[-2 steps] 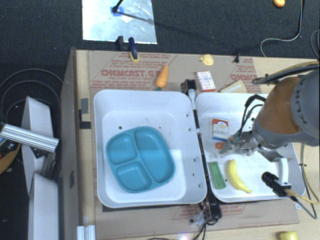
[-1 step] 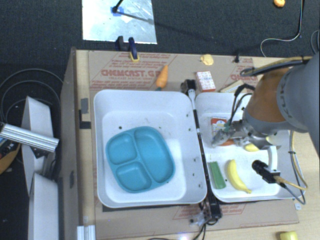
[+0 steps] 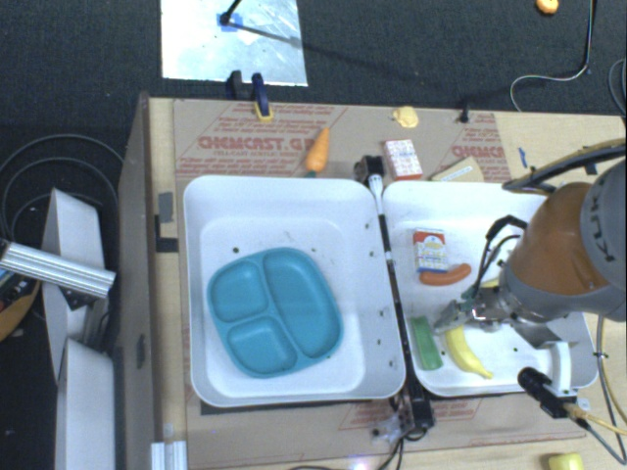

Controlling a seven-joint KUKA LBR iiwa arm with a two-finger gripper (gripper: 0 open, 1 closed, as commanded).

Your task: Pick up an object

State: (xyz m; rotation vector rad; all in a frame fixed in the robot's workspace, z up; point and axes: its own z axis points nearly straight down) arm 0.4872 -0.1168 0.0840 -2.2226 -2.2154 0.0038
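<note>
Jaws (image 3: 460,313) hang low in the right bin (image 3: 460,196), just above the banana (image 3: 467,352); whether they stand wide or narrow cannot be told from this slant. Beside the banana lies a green stick (image 3: 424,343), with a sausage (image 3: 446,276) and a small carton (image 3: 429,250) further back. A clean pick likely needs the jaws centred across the banana's curve. The bin's near wall and centre divider crowd it; open room lies toward the bin's back.

Light: bright, even, overhead
Glare: foil sheet (image 3: 233,27) far up-left of claw (image 3: 468,313)
Shadows: soft, faint under the arm
Sharpness: slightly soft, grainy throughout
</note>
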